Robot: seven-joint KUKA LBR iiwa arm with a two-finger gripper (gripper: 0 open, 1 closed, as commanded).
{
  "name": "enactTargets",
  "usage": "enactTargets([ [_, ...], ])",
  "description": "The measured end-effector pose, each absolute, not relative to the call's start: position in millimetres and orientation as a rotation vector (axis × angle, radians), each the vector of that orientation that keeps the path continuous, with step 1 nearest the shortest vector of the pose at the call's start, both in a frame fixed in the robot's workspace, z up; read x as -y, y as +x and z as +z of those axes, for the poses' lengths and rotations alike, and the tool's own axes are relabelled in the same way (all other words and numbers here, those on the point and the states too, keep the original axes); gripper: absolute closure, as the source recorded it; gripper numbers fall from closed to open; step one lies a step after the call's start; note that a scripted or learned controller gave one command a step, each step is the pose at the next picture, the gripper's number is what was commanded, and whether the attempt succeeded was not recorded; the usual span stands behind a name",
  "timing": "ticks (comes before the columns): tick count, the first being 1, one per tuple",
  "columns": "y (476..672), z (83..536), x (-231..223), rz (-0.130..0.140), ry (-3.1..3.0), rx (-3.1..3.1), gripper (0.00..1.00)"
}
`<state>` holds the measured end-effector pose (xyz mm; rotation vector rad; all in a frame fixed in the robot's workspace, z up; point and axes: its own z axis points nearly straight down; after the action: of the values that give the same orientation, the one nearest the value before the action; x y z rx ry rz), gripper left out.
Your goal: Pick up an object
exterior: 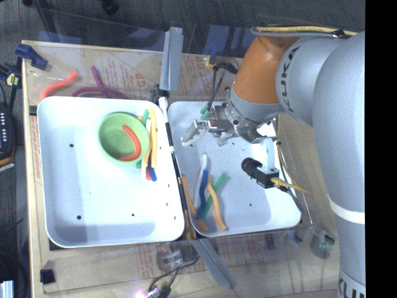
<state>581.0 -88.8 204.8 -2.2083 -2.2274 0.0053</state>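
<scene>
1. Biggest thing in shot is the arm, reaching in from the right and hanging over the far end of the right bin.
2. Underneath sits the counter, both bins side by side on it. The left bin is well away from the action.
3. In that left bin is a green bowl with coloured sticks lying against its right edge. They're well apart from the gripper, so not the likely pick.
4. Now the gripper: the fingers look spread, nothing between them, poised above bare bin floor.
5. Here's the target, I'd say: a blue strip lying flat in the right bin, near the gripper on the side closer to the viewer, not touching it.
6. Its neighbours are a green piece just to its right and a yellow strip crossing its lower end.
7. Handling call: it looks light, thin and probably bendy, so likely to flop or slide. Best hold, I'd judge, is across its narrow width at the upper half, clear of the clutter.
</scene>
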Motion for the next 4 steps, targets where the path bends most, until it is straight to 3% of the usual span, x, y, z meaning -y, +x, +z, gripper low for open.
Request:
enactTargets([
  [1,540.3,94.4,129.9,0.005,-2.230,2.209,0.00],
  [2,540.2,103.7,130.1,0.009,-2.223,2.215,1.00],
  [3,538.6,245.5,106.6,0.000,-2.111,2.326,1.00],
  [4,538.4,245.2,106.7,0.001,-2.111,2.326,0.00],
])
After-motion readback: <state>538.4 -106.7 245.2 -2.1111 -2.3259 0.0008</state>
